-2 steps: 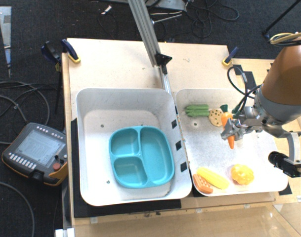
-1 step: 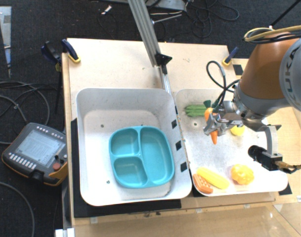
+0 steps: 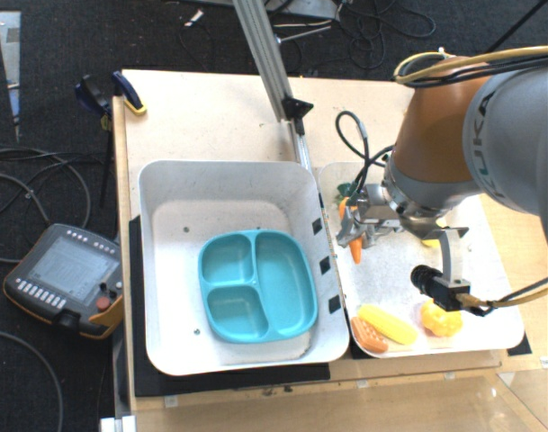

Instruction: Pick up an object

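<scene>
Overhead slanted view of a bench w/ two white bins side by side. Left bin [image 3: 166, 205] holds a teal divided plate [image 3: 256, 284], lying flat near centre. Right bin [image 3: 498, 268] holds food toys: carrot [image 3: 355, 250] at approx 9 o'clock, beside the divider; yellow banana-like piece [image 3: 388, 325] and orange-red piece [image 3: 370, 335] touching at 6 o'clock; yellow lump [image 3: 442, 319] at 5 o'clock. Gripper [image 3: 362, 223] sits just above the carrot, at the bin's 10 o'clock; can't tell its opening or whether it grips anything.
</scene>
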Robot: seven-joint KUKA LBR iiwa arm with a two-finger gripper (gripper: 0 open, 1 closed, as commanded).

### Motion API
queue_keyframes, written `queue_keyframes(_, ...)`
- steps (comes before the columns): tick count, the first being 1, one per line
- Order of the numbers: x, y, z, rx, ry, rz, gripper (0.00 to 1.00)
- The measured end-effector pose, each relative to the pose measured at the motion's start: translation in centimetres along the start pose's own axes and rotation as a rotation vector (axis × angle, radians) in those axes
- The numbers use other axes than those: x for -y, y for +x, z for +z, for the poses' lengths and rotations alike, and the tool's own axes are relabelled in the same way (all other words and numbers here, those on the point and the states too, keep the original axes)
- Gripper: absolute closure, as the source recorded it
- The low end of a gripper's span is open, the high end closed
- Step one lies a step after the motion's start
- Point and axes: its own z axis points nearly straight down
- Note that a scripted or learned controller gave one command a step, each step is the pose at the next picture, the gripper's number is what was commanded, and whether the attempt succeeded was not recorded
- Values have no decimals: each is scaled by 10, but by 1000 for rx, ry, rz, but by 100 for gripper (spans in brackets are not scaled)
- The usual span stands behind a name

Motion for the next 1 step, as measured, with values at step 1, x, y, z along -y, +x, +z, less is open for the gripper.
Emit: queue_keyframes(1,-21,51,-6,-1,-5,0,100)
